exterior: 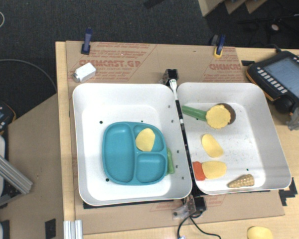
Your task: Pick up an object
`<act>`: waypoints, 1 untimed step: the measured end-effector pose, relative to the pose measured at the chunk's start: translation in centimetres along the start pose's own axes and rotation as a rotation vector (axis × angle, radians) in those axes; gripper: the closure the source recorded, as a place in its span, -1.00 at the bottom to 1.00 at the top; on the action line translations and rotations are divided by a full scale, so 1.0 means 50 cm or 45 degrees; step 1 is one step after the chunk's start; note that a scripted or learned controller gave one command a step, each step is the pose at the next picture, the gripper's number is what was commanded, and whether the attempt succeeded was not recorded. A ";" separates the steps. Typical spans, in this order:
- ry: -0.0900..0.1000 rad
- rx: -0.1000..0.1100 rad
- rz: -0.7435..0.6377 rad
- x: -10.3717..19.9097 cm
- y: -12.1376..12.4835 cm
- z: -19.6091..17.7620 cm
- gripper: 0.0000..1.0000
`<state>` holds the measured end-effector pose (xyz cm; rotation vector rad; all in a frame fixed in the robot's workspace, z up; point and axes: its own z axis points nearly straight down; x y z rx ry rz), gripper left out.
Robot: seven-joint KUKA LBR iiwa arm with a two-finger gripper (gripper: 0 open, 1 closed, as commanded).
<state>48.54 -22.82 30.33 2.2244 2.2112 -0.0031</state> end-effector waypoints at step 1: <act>-0.001 -0.025 -0.016 0.111 0.033 -0.337 1.00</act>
